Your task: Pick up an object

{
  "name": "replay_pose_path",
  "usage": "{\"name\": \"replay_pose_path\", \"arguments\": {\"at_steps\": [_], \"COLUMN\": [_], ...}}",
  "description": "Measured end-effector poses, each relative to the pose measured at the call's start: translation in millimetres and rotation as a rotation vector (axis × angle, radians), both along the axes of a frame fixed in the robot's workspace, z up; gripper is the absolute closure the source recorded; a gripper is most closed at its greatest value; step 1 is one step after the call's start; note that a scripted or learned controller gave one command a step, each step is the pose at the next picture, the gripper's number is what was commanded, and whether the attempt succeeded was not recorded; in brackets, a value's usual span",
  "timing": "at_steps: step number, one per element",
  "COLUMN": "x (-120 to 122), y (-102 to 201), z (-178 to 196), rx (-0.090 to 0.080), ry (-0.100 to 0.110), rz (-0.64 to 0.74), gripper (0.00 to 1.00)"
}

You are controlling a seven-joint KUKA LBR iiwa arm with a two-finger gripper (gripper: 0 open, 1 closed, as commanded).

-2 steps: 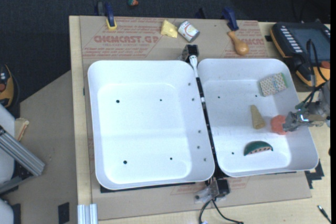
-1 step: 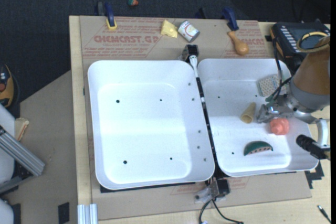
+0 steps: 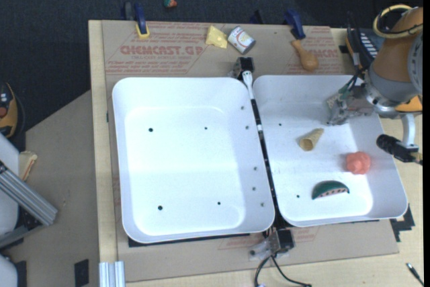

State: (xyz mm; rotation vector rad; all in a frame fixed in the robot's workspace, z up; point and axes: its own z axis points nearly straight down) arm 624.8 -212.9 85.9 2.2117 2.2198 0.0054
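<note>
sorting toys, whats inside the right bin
Inside the right bin: a tan cone, a pink lump and a watermelon slice. The gripper covers part of the floor.

Red printed lettering is running along the top strip of the brown cardboard sheet (image 3: 168, 50) lying under the two white bins. At the left it is reading "CHEMCAST G P", with the letters after that hidden by a yellow object; a smaller red line beneath it is too blurred to read. Further right on the same sheet, more red lettering is showing, partly covered and illegible.
</note>
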Motion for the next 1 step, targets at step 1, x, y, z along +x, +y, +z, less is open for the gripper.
{"name": "replay_pose_path", "arguments": {"at_steps": [1], "x": [-65.4], "y": [63.3], "z": [33.8], "rx": [0.007], "ry": [0.013], "rz": [-0.001], "gripper": [1.0]}}
